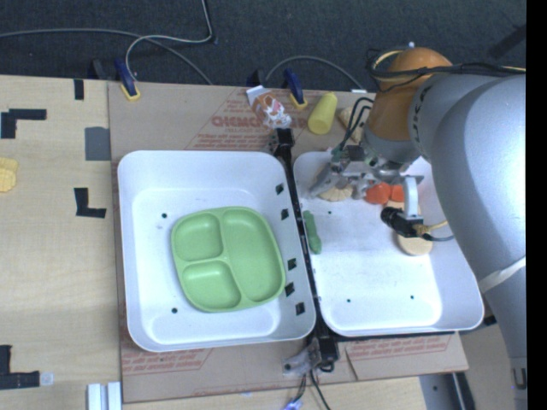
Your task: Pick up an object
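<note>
One grey arm [479, 161] with an orange band [402, 101] came in from 3 o'clock. Its gripper [342, 176] was low over the 12 o'clock end of the right bin [376, 289]. Whether the gripper was spread or pressed together could not be told.

A pale tan piece [339, 194] lay right at the gripper's 6 o'clock side, partly under it; contact could not be judged. An orange piece [382, 195] sat just beside the gripper at 4 o'clock. A rounded tan lump [417, 245] lay farther out at 4 o'clock, near the bin's 3 o'clock wall. A small green stick [312, 231] lay at the gripper's 7 o'clock, close along the bin's 9 o'clock wall.

The right bin's floor from its middle to its 6 o'clock rim was bare white. The left bin [145, 229] touched it along the shared wall and held a green divided plate [226, 259] near its middle, with white floor all round it.

Both bins rested on a brown cardboard sheet [171, 126] on a pale wooden bench [51, 272]. Dark carpet [85, 7] with loose cables ran beyond the 12 o'clock edge. On the cardboard at 12 o'clock of the right bin lay a yellow cylinder [322, 114]. A small printed packet [269, 107] lay at the cylinder's 9 o'clock. A blue clamp [128, 82] gripped the sheet's far corner at 11 o'clock.
</note>
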`<state>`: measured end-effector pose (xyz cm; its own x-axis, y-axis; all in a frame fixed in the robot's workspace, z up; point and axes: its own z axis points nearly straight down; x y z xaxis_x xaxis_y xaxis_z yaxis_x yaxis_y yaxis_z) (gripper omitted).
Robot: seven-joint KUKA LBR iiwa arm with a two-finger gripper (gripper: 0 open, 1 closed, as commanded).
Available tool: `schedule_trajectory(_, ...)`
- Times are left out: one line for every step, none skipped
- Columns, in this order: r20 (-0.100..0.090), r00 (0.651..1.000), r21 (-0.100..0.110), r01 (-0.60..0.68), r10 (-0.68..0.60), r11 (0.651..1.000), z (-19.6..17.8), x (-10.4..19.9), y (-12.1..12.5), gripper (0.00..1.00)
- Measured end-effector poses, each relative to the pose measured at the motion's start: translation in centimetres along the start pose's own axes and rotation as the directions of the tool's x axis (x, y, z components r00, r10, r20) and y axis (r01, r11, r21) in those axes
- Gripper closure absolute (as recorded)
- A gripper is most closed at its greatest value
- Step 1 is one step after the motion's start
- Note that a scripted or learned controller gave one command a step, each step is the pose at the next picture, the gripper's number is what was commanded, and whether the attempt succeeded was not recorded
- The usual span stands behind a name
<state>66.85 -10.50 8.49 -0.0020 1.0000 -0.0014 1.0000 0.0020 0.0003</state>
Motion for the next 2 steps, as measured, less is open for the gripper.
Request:
schedule_trajectory(0.001,1.000,0.027,0.002,-0.002,1.000,-0.7,-0.2,-0.5,1.00)
schedule_trajectory(0.000,1.000,-0.001,-0.002,0.002,1.000,-0.1,-3.8,-5.0,1.00)
